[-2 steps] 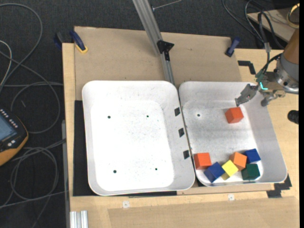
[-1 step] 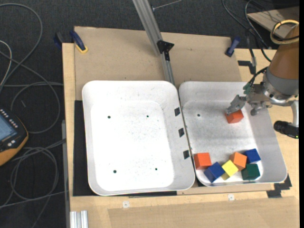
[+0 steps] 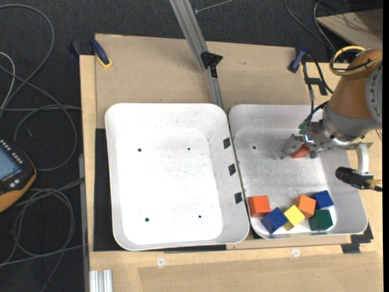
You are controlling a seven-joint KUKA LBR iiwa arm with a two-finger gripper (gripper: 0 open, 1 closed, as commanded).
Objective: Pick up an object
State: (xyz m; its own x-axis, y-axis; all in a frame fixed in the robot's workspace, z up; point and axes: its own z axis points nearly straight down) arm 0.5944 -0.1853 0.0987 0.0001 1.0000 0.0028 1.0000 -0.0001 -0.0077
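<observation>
Where the gripper point(image 3: 299, 148) sits low in the right bin point(image 3: 273, 175), a small red block point(image 3: 301, 154) peeks out right under it. The red block touches the gripper or lies very close below it. The grey metal hides most of it. What shows looks a bit wider from left to right than from front to back, but so little shows that I cannot tell which way it points. I also cannot tell if the gripper is open, closed, or has the red block in its grip. The red block is in the middle part of the right bin, toward the right side, well apart from the other blocks.

The arm point(image 3: 355, 102) comes in from the right, with its orange band just above the gripper.

Six more blocks lie bunched at the near end of the right bin. An orange block point(image 3: 260, 204) is furthest left. Just beside it is a blue block point(image 3: 274, 219), then a yellow block point(image 3: 294, 215). A second orange block point(image 3: 307, 204) sits just behind the yellow one. A second blue block point(image 3: 323, 198) is to its right, and a green block point(image 3: 321, 220) is in front of that one.

The left bin point(image 3: 164, 163) sits just beside the right bin, and both rest on the bench point(image 3: 152, 66). A metal bar point(image 3: 194, 35) slants down to the spot where the bins meet at the back. Cables point(image 3: 36, 102) lie on the dark floor to the left.
</observation>
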